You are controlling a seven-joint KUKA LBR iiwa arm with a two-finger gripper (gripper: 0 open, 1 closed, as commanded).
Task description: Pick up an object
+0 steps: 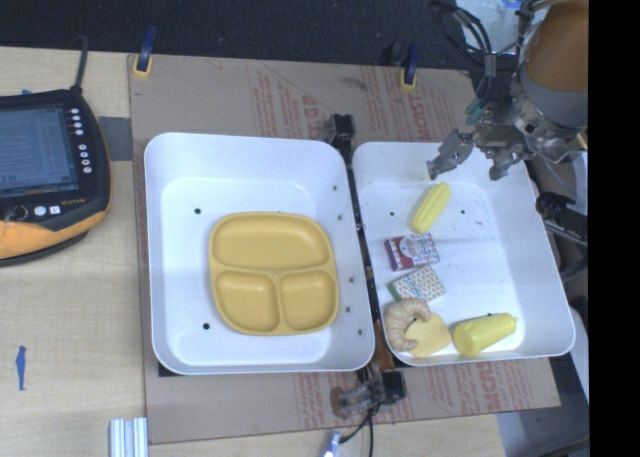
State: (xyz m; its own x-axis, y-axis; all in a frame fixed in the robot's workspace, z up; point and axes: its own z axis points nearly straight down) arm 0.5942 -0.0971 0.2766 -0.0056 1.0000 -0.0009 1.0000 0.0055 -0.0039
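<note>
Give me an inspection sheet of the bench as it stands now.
Surface: cardboard sheet on a wood bench, two white bins side by side.
Job's things: right bin holds corn, red packet, checked packet, croissant, yellow block.
Clutter: left bin holds a yellow tray.
Hand: hand open, above the right bin's far edge, holding nothing.
Cables: black and blue cables run along the arm.
Surroundings: pendant at left; clamps on the far edge.
</note>
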